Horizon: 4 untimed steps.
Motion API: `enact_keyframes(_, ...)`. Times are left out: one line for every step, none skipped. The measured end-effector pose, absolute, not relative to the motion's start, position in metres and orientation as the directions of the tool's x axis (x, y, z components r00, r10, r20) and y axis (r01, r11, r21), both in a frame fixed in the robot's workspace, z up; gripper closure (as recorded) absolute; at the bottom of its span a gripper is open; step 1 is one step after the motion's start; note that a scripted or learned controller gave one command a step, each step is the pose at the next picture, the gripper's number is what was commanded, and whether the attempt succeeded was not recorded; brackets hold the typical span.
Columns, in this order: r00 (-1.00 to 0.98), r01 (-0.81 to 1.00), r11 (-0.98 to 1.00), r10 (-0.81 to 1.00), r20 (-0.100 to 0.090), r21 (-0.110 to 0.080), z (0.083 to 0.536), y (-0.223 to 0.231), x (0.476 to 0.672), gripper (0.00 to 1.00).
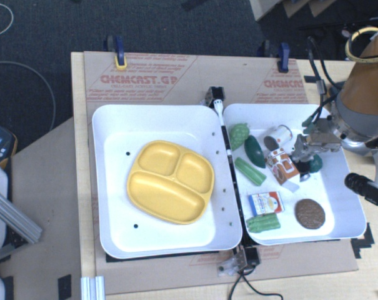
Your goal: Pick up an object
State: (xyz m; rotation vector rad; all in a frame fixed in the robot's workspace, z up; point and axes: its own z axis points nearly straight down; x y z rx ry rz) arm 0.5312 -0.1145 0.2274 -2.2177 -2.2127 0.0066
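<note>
Bright, even overhead light, soft shadows, mild glare on white bins (107,167), slightly soft focus.

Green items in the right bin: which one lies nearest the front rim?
The flat green piece at the bin's front-left corner, just below the small blue-and-white packet. The other green things lie farther back, toward the bin's middle and rear.

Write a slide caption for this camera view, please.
Gripper low over cluttered right bin; yellow divided plate in left bin.

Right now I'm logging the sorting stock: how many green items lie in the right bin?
4 visible: light green piece top left, dark green piece beside it, green stick below, green piece at the front. The gripper may hide more.
</note>
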Motion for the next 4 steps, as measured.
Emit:
enact_keyframes(0.006,1.0,-0.006,1.0,0.003,-0.015,0.119,-0.143,0.477,1.0)
enact_keyframes(-0.015,1.0,0.015,1.0,0.005,0.007,0.188,-0.016,0.481,1.0)
enact_keyframes(-0.009,1.0,0.009,1.0,0.003,0.017,0.321,0.026,0.481,1.0)
enact_keyframes(-0.008,1.0,0.008,1.0,0.003,0.006,0.361,0.082,0.48,1.0)
